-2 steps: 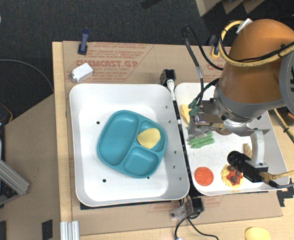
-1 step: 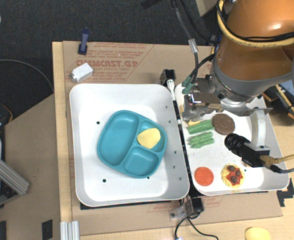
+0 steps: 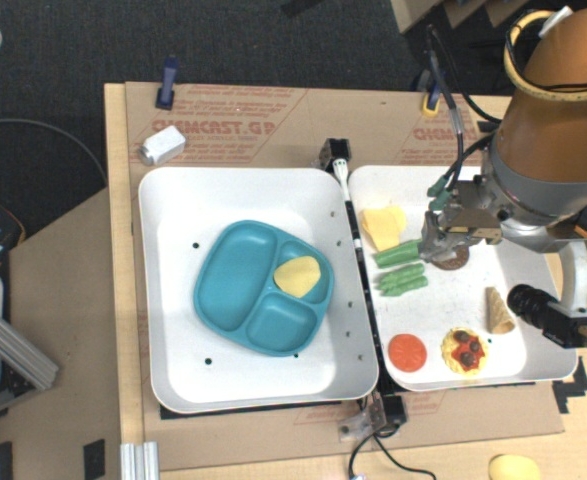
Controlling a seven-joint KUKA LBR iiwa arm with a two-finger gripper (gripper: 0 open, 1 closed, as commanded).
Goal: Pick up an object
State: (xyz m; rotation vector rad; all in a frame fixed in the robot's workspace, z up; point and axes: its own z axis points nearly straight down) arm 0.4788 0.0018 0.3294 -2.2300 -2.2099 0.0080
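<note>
Along the lower edge of the frame, nearest my camera, a yellow object (image 3: pixel 511 466) lies on the bench outside both bins, out of play. Just above it, in the lower part of the right bin (image 3: pixel 543 368), I see a red disc (image 3: pixel 406 351), a small tart-like toy with red and dark topping (image 3: pixel 466 350) and a tan cone (image 3: pixel 500 310), spaced apart from one another, which I judge leaves room for fingers to close around any one of them. In the left bin (image 3: pixel 163 268) a teal divided plate (image 3: pixel 238 283) sits at the centre of the frame, with a pale yellow piece (image 3: pixel 298 275) resting in its right compartment; the raised dividers would, I think, hinder a grasp there. Farther up the right bin lie two green bean-like pieces (image 3: pixel 401 268), one just above the other, and a yellow wedge (image 3: pixel 383 226) near the bin's upper left corner. The gripper (image 3: pixel 443 243) hangs low over this cluster, just right of the upper green piece, with a brown round object (image 3: pixel 453 259) partly hidden beneath it. I take the green piece or the brown object as the likely target, though I cannot tell which. Whether the tool is released or clenched I cannot tell, as the wrist body covers it. At the far edge, a small white block (image 3: pixel 163 145) and a blue clip (image 3: pixel 167 81) rest on the cardboard sheet (image 3: pixel 273 118).
</note>
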